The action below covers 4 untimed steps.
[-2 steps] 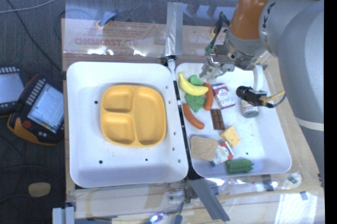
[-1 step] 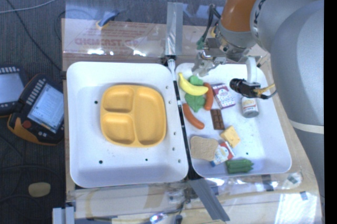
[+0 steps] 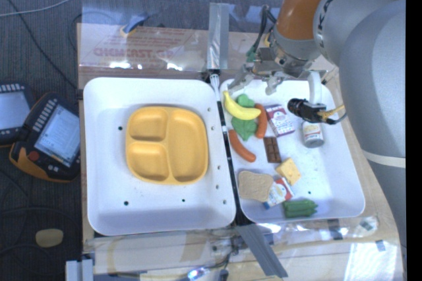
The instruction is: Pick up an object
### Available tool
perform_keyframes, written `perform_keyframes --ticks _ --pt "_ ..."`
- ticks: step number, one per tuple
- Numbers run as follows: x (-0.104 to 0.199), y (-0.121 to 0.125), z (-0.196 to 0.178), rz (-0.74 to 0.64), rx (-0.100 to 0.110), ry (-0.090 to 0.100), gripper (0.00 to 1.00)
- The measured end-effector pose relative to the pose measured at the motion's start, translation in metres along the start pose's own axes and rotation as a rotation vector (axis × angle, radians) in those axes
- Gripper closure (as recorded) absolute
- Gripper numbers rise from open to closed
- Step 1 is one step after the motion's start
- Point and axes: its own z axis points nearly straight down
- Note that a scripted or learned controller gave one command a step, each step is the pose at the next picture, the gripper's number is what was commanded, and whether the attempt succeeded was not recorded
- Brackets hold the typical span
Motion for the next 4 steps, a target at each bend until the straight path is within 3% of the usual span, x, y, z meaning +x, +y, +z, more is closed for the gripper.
perform_keyframes --ticks 1,2,3,4 --pt "-0.05 -0.03 0.081 -0.087 -0.004 0.001 0.0" --pt "-0.05 -0.03 0.073 -0.087 -0.002 0.002 1.0" --pt "-0.104 -0.081 0.089 -0.015 -0.038 -0.006 1.0" --pt "-0.073 -0.096 -0.017 -0.034 -0.002 0.003 1.0"
